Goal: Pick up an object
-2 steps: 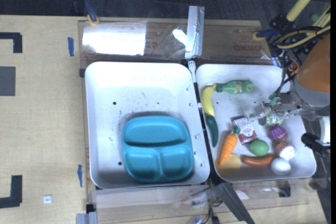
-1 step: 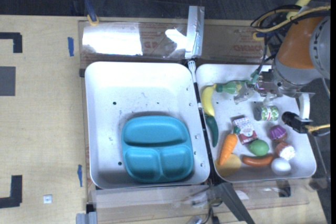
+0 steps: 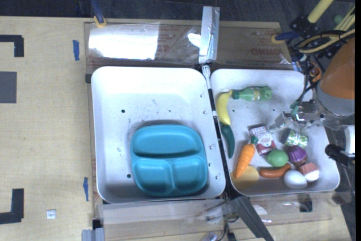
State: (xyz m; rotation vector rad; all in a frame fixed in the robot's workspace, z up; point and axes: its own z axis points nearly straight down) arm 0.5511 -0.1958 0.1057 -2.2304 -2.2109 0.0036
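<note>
You have two shallow white bins side by side on the wooden table (image 3: pixel 45 138). The left bin (image 3: pixel 113 93) carries a blue plastic divided tray (image 3: pixel 168 160) near its front. The right bin (image 3: pixel 330 175) holds the clutter: a yellow toy banana (image 3: pixel 223 107) and a dark green toy pepper (image 3: pixel 227 139) along its left wall, a green plastic bottle (image 3: pixel 252 93) lying on its side near the back, and an orange toy carrot (image 3: pixel 244 158). A red-labelled packet (image 3: pixel 263 140), a green lime-like ball (image 3: pixel 277 158), a purple toy (image 3: pixel 297 154), a red sausage (image 3: pixel 274 172) and a white egg (image 3: pixel 295 179) crowd together at the front right, touching or nearly so. The arm's hand (image 3: pixel 299 115) hangs over the bin's right side, above that cluster; you cannot tell how it is set.
</note>
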